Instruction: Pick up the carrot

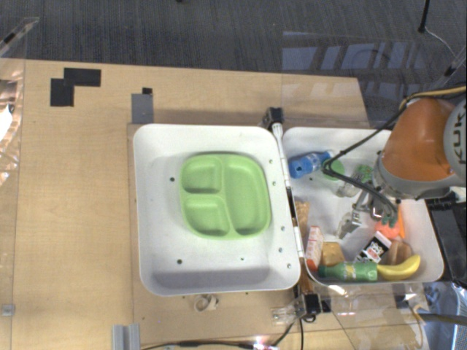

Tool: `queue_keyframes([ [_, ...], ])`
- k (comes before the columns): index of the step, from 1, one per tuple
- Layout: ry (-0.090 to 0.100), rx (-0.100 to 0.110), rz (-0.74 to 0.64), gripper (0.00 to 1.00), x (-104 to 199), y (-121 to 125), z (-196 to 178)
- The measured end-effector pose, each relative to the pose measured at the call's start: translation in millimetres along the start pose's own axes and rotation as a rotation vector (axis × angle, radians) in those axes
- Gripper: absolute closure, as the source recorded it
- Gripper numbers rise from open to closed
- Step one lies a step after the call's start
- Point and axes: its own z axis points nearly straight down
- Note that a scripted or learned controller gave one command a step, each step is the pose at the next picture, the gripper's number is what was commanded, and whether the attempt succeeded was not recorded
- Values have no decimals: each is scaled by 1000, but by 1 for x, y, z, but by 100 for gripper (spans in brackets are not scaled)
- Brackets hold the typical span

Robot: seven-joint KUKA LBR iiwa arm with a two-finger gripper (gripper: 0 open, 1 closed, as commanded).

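Arm's down inside the right bin now, gripper hovering low over bare floor — how wide it's set, I can't tell from up here. The carrot lies just right of it, half hidden under the wrist, near the banana. Best play: slide right, straddle the carrot alone, avoid the black-and-white packet.

The arm runs off the right edge, and its orange band covers the right bin's far corner. The carrot peeks out beneath the wrist, mostly covered. The gripper is too small and cluttered to read.
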Motion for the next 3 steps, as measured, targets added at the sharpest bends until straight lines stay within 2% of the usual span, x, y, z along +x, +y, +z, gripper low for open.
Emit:
queue_keyframes([
  [1, 0, -1, -551, 0, -62, -21, 2],
  [2, 2, -1, -801, 0, -32, -64, 2],
  [3, -12, 2, -800, 100, -37, -62, -13],
])
